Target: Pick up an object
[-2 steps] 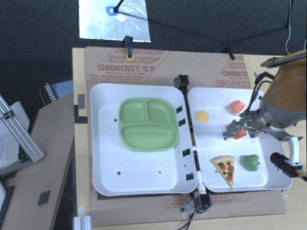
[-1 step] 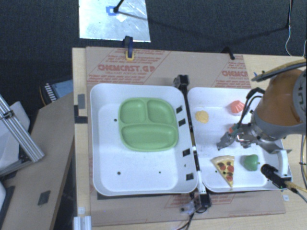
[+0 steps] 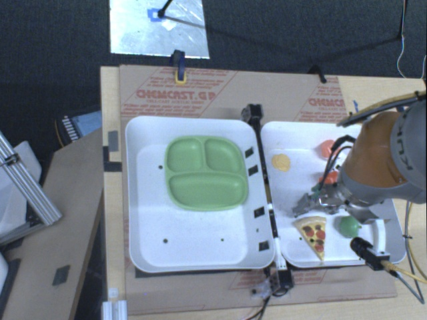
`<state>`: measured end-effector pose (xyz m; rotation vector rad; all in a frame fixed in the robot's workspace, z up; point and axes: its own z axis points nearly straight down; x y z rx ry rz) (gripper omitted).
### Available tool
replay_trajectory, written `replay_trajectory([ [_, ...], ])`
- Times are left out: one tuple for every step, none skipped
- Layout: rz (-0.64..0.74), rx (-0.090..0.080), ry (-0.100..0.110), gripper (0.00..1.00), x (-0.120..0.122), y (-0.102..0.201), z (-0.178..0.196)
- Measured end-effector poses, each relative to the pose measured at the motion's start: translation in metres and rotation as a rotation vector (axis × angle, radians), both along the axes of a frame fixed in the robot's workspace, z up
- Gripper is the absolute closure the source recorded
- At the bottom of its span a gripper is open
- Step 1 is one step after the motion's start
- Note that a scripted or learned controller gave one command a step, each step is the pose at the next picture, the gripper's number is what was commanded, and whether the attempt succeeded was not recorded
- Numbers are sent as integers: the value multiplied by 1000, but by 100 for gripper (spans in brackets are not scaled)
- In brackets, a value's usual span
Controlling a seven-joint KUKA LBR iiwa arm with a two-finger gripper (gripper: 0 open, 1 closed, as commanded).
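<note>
My gripper (image 3: pixel 311 205) hangs low over the middle of the right bin (image 3: pixel 293 139), on the grey arm with the orange band (image 3: pixel 373 155) reaching in from the right. Just below the gripper, a toy pizza slice (image 3: pixel 313 234) lies near the bin's front wall. A green ball (image 3: pixel 347 227) rests to its right, partly under the wrist. A yellow disc (image 3: pixel 281 162) lies up and to the left of the gripper. An orange-red piece (image 3: pixel 325 148) sits at the back, partly hidden by the arm. I see nothing held in the gripper.
The left bin (image 3: pixel 143 245) holds a green divided plate (image 3: pixel 205 172) in its upper middle. A black-clipped divider (image 3: pixel 261 179) separates the two bins. Both stand on a cardboard sheet (image 3: pixel 200 92) on the bench.
</note>
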<state>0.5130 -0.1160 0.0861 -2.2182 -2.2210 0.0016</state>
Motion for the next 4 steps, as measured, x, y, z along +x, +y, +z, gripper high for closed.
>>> replay_trajectory([
  [0, -1, -4, 100, 1, 0, 13],
  [3, -2, -9, 100, -1, 8, 70],
  [3, -3, -9, 100, 11, 6, 121],
  [4, -3, -10, 100, 12, 6, 175],
])
